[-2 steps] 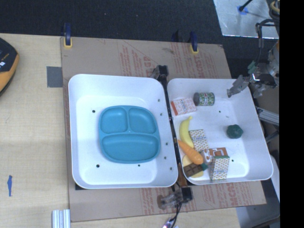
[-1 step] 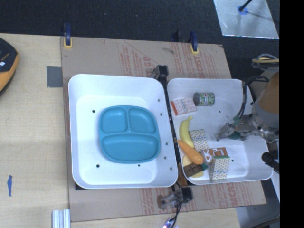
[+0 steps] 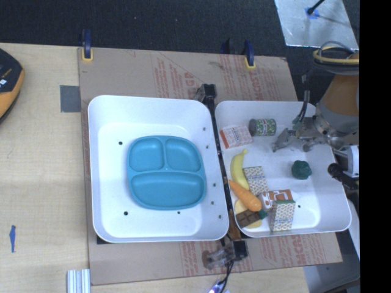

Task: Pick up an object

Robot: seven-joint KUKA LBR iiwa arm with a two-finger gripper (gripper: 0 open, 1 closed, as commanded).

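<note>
Plainly, the step in hand was the reach toward a target, with nothing yet gripped: the grey arm with its orange band (image 3: 342, 96) came in from the right, and its metal pincer (image 3: 297, 140) hung over the upper right part of the right-hand shallow white bin (image 3: 342, 215), its two fingers spread apart with bare bin floor between them. The candidates all lay in that bin. A small dark green rounded lump (image 3: 300, 169) sat alone just below the pincer, well apart from the rest; a small green-labelled can (image 3: 263, 127) lay on its side near the top wall, just left of the pincer; a red and white flat packet (image 3: 234, 135) lay beside it. Lower left, a yellow banana (image 3: 239, 169), an orange carrot (image 3: 244, 195), and several patterned small boxes (image 3: 276, 207) crowded together, touching or overlapping. The left-hand white bin (image 3: 98, 163) carried only a blue divided plastic plate (image 3: 166, 171). To do this well, I judged the green lump the best choice: it stood isolated, so the fingers could straddle it without nudging neighbours. The pincer ought to centre above it, descend straight, and close only once low enough. The can might roll away, and the clutter invited a double grab.
</note>
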